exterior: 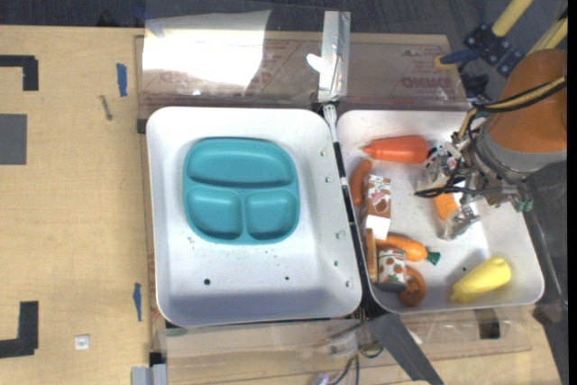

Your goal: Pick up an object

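Orange piece (445, 205) lies beside the tool (460, 216), closure indeterminate; crowded by carrot (395, 149) and lemon (481, 279), a descent risks glancing off.

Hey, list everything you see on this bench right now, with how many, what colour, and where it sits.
Bins: 2, white, side by side; left bin, right bin.
Divided plate: 1, teal, in the left bin.
Carrot: 1, orange, top of the right bin.
Sausage: 1, reddish brown, right bin's left edge.
Small cartons: 2, white and brown, right bin's left side.
Small carrot: 1, orange with green tip, lower right bin.
Lemon: 1, yellow, lower right corner of the right bin.
Orange piece: 1, under the gripper.
Gripper: 1, grey arm, over the right bin.
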Robot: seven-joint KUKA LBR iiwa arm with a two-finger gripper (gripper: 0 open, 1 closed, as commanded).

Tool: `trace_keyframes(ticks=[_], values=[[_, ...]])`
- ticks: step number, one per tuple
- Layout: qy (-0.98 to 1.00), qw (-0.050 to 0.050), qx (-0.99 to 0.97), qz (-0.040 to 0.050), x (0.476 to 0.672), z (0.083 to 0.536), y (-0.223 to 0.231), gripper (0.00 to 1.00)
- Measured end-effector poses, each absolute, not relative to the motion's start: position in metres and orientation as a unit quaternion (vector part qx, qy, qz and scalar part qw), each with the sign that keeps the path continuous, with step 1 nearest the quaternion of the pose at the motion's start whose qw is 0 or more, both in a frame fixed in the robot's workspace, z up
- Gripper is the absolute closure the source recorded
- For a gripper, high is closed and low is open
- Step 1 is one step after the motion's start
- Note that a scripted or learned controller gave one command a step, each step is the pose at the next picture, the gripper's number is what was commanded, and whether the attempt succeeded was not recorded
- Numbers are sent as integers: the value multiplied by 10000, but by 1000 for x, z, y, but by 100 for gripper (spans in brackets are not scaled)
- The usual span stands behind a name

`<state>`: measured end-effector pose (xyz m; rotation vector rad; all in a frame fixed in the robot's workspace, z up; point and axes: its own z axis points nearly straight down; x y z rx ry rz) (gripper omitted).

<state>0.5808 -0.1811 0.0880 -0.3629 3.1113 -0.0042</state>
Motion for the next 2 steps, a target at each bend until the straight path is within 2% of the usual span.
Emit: trace_keyframes(ticks=[1,2], values=[[9931,122,-1163,-30,585,102,-180,100],[9931,111,-1163,-26,585,101,-180,0]])
